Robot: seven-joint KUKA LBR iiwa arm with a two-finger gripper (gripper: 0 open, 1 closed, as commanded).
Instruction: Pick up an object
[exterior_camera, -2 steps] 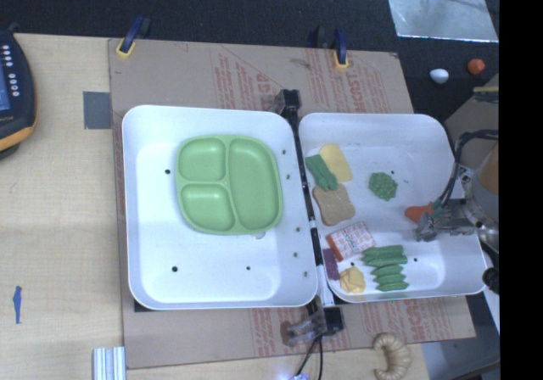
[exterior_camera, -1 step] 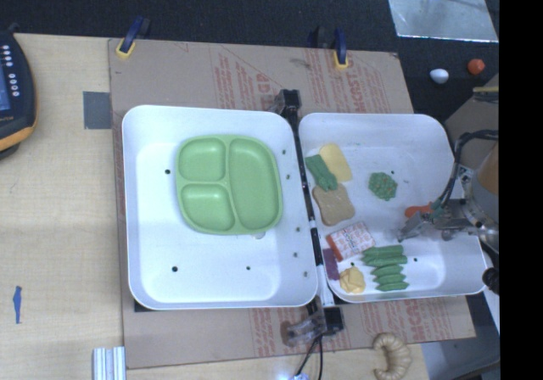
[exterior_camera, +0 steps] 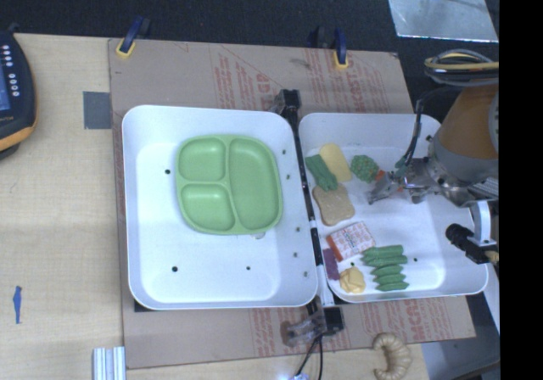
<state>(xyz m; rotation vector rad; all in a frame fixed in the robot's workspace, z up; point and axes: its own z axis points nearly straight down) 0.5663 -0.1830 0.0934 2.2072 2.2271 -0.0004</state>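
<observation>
Claw (exterior_camera: 383, 192) amid right bin (exterior_camera: 433, 285) clutter

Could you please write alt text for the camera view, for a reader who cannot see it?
A grey robot arm reaches in from the right, its gripper low over the right white bin, near toy food including a broccoli piece and green bean pods. The left white bin holds a green divided plate.
</observation>
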